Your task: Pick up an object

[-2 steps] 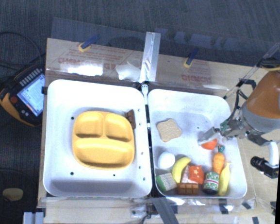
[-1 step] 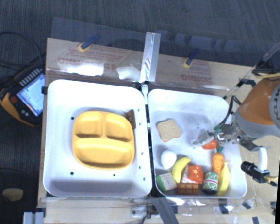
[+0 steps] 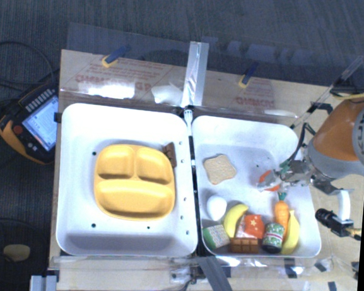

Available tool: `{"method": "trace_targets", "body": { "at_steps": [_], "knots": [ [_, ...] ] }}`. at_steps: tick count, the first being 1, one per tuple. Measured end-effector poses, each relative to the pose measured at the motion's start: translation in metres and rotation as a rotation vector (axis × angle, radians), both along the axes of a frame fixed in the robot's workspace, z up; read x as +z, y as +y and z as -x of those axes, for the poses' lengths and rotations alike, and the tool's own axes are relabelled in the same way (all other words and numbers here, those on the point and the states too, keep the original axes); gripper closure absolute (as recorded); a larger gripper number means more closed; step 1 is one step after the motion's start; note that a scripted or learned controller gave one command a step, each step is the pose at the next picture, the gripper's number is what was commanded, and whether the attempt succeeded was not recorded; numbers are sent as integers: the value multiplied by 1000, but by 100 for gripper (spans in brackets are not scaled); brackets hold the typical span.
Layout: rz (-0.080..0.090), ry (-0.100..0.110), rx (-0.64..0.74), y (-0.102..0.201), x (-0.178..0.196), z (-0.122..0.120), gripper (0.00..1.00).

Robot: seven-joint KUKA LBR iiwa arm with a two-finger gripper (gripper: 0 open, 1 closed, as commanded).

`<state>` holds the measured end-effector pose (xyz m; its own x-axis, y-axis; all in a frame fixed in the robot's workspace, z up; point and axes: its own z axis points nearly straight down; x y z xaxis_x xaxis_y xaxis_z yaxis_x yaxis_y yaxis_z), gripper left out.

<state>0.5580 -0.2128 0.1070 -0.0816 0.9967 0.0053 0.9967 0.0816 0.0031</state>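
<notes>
Gripper (image 3: 285, 174) hovers at three o'clock in the right bin (image 3: 246, 131) — I cannot tell its state — so lower squarely onto the carrot (image 3: 281, 212) at five o'clock.

Toy carrot (image 3: 281, 212), orange with green top, upright along right bin's near-right side, touching a banana (image 3: 293, 232), beside a small can (image 3: 273, 237).
</notes>
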Motion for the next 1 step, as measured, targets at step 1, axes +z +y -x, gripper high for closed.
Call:
{"method": "trace_targets", "body": {
  "at_steps": [1],
  "knots": [
    [9, 5, -161, 11, 107, -72, 100]
  ]
}}
